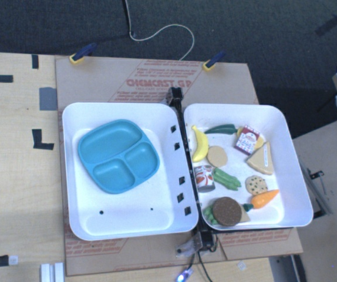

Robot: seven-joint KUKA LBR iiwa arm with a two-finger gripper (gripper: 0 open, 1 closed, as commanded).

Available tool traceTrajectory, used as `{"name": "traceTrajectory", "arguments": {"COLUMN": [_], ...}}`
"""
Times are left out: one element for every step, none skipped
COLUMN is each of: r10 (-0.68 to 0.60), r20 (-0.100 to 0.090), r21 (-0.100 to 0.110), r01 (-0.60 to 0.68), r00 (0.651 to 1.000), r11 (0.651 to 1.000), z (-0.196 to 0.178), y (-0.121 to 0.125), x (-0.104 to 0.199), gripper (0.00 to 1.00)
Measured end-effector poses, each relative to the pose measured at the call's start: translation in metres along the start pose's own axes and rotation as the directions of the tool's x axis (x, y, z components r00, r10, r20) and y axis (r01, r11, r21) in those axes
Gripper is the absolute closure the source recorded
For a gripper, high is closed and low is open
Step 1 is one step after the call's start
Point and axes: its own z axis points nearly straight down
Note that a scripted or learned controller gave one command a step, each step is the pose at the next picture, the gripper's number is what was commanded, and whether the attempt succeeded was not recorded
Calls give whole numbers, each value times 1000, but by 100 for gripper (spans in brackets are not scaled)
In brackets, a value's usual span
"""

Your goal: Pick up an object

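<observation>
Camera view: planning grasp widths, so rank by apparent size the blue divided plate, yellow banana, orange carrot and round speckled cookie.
1. Blue divided plate, by far the largest.
2. Yellow banana.
3. Orange carrot.
4. Round speckled cookie, though close to the carrot.

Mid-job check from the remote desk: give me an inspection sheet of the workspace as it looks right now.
Surface: two white bins, left bin and right bin, side by side on a cardboard sheet over a wooden bench.
Job's things: in the right bin, banana, small can, carrot, cracker, red box, green pod, round brown patty.
Clutter: blue divided plate in the left bin.
Hand: nothing seen.
Cables: white cable on the dark floor beyond the bench.
Surroundings: clamps at the cardboard's far corners.
</observation>
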Motion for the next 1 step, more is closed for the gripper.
{"name": "traceTrajectory", "arguments": {"r10": [0], "r20": [1], "r21": [-1], "r01": [0], "r00": [1000], "r11": [1000], "z": [-10], "y": [1], "x": [0], "gripper": [100]}}
